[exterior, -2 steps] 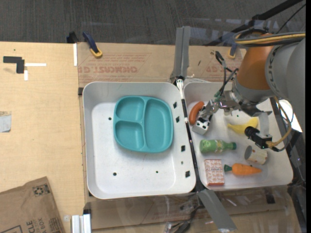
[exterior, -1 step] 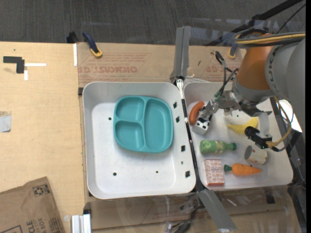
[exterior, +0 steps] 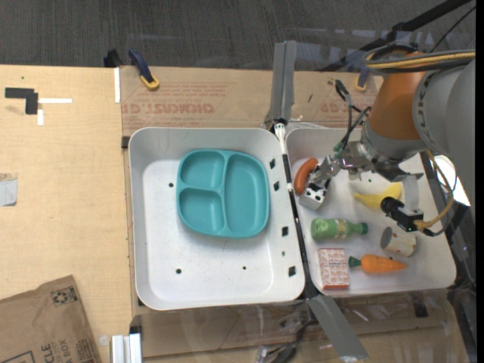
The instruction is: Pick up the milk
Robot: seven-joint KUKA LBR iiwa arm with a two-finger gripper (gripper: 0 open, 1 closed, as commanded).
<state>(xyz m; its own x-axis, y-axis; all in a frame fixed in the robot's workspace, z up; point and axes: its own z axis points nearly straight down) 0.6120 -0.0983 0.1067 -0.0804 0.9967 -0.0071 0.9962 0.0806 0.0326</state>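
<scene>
While the gripper (exterior: pixel 327 174) hangs low over the right bin (exterior: pixel 446 274), whether its claw is released or clenched cannot be told from this angle. Just below it, touching or nearly so, lies the milk (exterior: pixel 313 196), a small white carton with dark spots. A sausage (exterior: pixel 304 173) sits just up-left of the milk. A green bottle (exterior: pixel 338 228) lies below the milk, a banana (exterior: pixel 376 198) to its right, a carrot (exterior: pixel 383 263) farther down-right. A teal plate (exterior: pixel 224 193) rests well left of the milk, in the left bin (exterior: pixel 151 278).
</scene>
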